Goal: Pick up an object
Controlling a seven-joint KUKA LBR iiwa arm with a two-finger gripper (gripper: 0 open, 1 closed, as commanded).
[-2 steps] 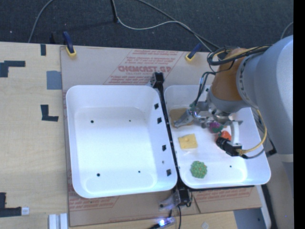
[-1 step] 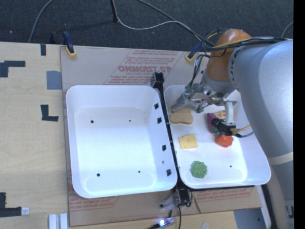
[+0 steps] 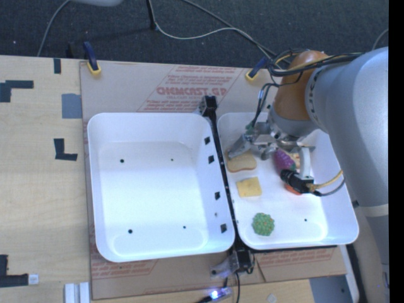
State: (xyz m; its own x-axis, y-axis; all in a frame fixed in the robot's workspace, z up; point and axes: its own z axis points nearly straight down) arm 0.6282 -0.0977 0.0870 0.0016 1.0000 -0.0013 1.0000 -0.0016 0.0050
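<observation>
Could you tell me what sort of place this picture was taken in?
Probably a robotics lab test bench: a grey arm reaches over two white bins holding small toy-like items, with loose cables and a taped cardboard sheet underneath.

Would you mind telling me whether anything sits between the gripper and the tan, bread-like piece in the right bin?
Nothing visible does. The gripper hangs right over the tan piece, by the divider. The yellow square and green ball lie nearer the camera.

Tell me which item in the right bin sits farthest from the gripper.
The green bumpy ball, alone near the front of the right bin. The tan piece, yellow square and purple item all lie closer to the gripper.
</observation>
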